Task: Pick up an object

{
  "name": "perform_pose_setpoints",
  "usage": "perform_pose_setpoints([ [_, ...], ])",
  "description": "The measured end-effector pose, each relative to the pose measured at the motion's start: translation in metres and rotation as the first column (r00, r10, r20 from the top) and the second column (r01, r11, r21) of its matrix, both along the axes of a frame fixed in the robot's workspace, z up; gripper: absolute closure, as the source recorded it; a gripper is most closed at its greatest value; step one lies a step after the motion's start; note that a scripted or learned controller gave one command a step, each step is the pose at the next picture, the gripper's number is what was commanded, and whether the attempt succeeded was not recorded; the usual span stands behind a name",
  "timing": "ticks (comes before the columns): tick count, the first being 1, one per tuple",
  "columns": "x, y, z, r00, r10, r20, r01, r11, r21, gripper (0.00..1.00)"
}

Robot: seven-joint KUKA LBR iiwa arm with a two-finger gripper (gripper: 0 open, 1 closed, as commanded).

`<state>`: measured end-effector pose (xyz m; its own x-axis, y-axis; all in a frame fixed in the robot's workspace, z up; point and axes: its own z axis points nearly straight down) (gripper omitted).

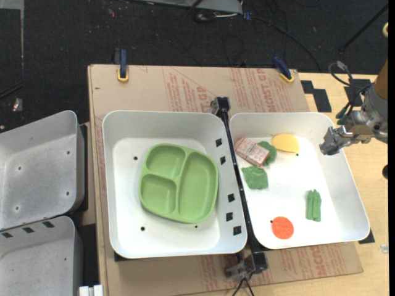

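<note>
The right bin (345, 184) holds a pink box (252, 151), a yellow piece (285, 142), two green leafy pieces (255, 177), a green pod (314, 205) and an orange disc (282, 227). My gripper (331, 142) hangs over the bin's upper right rim, to the right of the yellow piece and apart from it. Nothing shows between its fingers.
The left bin (117, 165) holds a green divided plate (179, 182). Both bins rest on a cardboard sheet (185, 85) clamped at the back. Two more white trays (37, 165) lie off the bench to the left. Cables run behind the arm at the right.
</note>
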<state>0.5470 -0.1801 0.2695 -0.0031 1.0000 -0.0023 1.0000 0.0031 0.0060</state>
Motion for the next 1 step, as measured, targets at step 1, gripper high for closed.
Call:
perform_pose_setpoints([
  [1,-0.0014,0.0618,-0.0114,1.000,0.003,-0.007,-0.003,1.000,0.003,1.00],
])
